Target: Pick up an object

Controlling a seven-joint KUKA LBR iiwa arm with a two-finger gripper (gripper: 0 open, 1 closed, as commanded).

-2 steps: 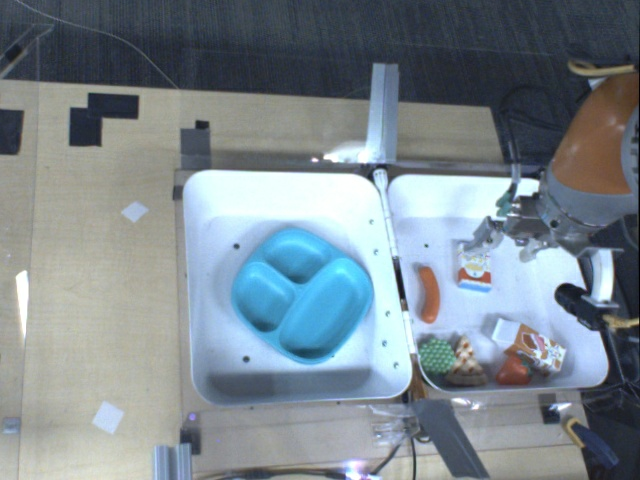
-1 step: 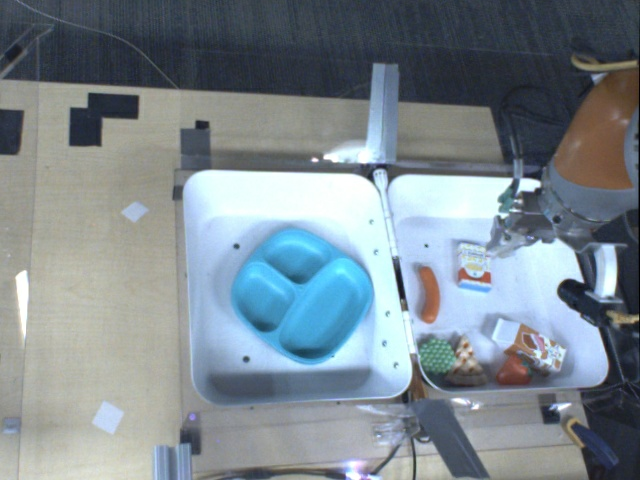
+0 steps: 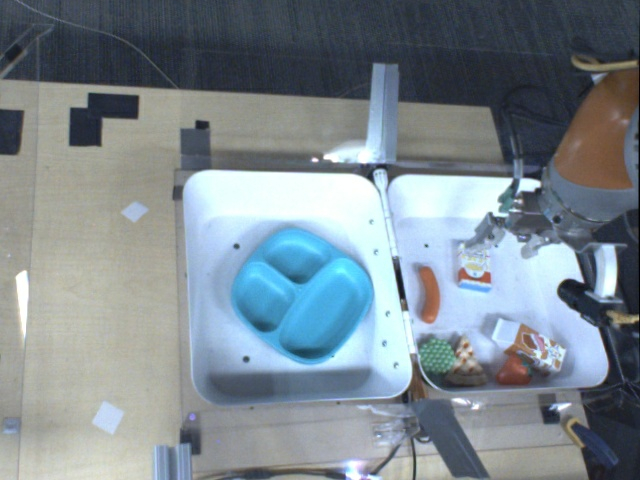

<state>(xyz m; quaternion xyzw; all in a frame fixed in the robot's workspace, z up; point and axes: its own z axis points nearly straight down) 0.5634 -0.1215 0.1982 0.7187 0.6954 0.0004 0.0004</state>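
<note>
Honestly, I can't tell from this slanted view whether the gripper (image 3: 497,224) is spread or closed, so I'm treating any grasp as unproven. It hangs over the upper part of the right bin (image 3: 440,193), just above the small white carton (image 3: 475,268), which I judge to be the likeliest pick. My worry is that the carton stands alone on smooth plastic: a descent slightly off-centre could tip it or push it aside instead of trapping it. The sausage (image 3: 428,294) lies near on the carton's left, apart from it. Along the bin's near edge, the green piece (image 3: 436,353), the pizza slice (image 3: 464,362) and the orange packet (image 3: 538,349) sit crowded together. The blue divided plate (image 3: 303,294) fills the left bin (image 3: 215,208), well clear of trouble.
</note>
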